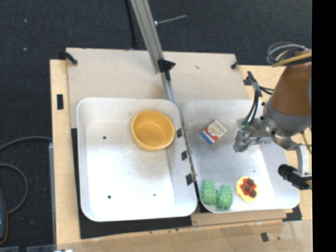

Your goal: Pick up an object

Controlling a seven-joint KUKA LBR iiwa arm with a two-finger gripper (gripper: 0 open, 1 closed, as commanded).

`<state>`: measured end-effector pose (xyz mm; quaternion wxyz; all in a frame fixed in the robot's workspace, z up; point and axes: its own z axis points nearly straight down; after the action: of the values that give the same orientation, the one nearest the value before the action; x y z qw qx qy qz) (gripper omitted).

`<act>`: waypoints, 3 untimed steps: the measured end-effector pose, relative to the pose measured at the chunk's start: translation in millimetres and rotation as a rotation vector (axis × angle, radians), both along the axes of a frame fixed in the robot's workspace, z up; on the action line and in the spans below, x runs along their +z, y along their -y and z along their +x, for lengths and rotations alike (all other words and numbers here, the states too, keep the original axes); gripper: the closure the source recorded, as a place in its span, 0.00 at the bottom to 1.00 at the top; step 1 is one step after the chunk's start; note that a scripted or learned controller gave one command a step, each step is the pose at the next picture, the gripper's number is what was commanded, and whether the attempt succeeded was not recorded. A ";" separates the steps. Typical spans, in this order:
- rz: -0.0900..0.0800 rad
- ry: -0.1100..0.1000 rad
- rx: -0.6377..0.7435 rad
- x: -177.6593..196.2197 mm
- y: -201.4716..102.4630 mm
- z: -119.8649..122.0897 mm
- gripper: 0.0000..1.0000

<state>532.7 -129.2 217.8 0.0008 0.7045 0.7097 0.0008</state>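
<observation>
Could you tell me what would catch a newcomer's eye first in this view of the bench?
Probably the yellow bowl, bright against the left bin, near its upper right corner. Next, the arm's gripper hangs over the right bin, just right of a small red, white and blue carton. Along that bin's near edge lie a green bumpy toy and a yellow and red toy.

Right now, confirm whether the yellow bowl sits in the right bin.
No, the yellow bowl sits in the left bin, near its upper right corner.
</observation>
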 end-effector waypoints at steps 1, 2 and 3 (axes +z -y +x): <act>0.002 0.000 0.002 2.0 -60.0 22.2 1.00; 0.001 0.001 0.001 6.3 -109.1 50.0 1.00; 0.002 -0.001 0.001 16.8 -159.1 54.7 1.00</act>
<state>587.5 29.9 234.5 -0.0002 0.7042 0.7100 0.0014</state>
